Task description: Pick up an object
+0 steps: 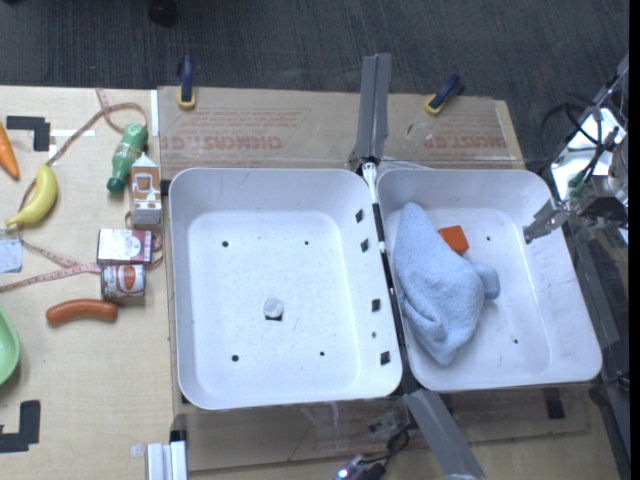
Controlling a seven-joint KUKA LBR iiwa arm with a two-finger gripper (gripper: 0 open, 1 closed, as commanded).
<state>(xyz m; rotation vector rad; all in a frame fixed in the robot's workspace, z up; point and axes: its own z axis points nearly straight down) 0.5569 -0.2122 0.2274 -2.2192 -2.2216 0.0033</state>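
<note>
Where the arm comes in from the right, the gripper [545,223] sits low over the right rim of the right bin [560,363]. It looks like a thin grey tip that points down and left, into the bin. It is too small and dim to tell if it is spread or closed. Nothing can be seen in its grip, and it is well apart from the things in the bin.

2 white bins lie side by side on a sheet of cardboard [270,128]. A blue towel [435,288] lies bunched up in the left half of the right bin. An orange block [454,238] rests at the towel's top right edge, touching it and partly tucked under it. The left bin [190,368] has 1 small pale disc [273,310] near its middle.

Left of the bins, on the wooden surface [80,388], lie more things. A banana [35,198] is near the left edge, with a carrot [8,153] above it. A green bottle [125,153] lies tilted, and a small carton [145,193] stands just below it. Lower down are a box [125,245], a can [123,281] and a sausage [82,311]. A thin tape [70,138] winds among them.

2 clamps grip the far edge of the cardboard, 1 on the left [185,80] and 1 on the right [443,93].
</note>
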